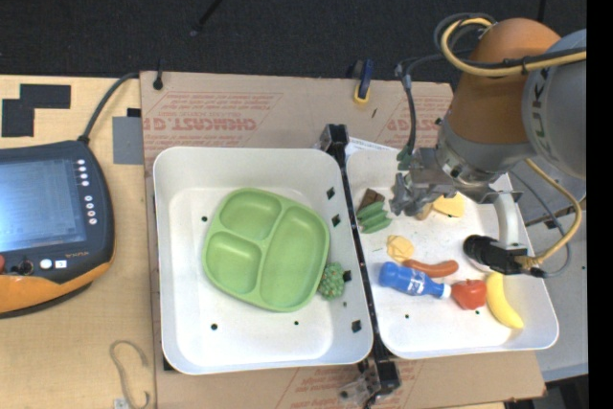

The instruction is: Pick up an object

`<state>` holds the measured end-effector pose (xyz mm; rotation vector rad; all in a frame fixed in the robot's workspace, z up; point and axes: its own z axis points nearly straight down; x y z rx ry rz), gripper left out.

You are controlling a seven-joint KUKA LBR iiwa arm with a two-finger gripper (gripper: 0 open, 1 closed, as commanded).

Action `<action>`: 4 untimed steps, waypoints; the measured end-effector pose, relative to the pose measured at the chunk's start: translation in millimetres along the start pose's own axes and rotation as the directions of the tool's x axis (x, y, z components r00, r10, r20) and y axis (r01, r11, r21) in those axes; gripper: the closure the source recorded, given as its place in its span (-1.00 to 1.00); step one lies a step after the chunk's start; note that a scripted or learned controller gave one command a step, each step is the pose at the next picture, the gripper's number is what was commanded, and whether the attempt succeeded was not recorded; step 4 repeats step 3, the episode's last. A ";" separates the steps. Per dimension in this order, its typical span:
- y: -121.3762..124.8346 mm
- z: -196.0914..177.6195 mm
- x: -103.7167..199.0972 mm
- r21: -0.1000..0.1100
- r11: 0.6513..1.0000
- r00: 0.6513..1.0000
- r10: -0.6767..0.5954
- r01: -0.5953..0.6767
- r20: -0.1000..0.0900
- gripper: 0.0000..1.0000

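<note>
the arm has a grey casing with a broad, rounded orange band above the wrist. dark letters run along the grey shell at the right. yellow and black cables loop over the band's top, and more black cable hangs down the left side. below sits a grey metal wrist flange, then the dark grey gripper.

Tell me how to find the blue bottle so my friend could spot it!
Look in the right-hand white bin, the one the arm's gripper hangs over. Near its front lies a small blue bottle on its side, just below an orange-red sausage. It is the sole blue toy among the green, yellow and red ones.
</note>
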<state>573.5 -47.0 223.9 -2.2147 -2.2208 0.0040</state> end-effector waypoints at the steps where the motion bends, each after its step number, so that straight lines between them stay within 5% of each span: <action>1: -36.5 -5.5 44.0 0.001 1.000 1.000 0.001 -0.001 0.000 1.00; 3: -91.2 -2.4 137.1 0.002 1.000 1.000 0.000 0.000 0.001 1.00; 4: -91.2 -2.4 137.1 0.002 1.000 1.000 0.000 0.000 0.001 1.00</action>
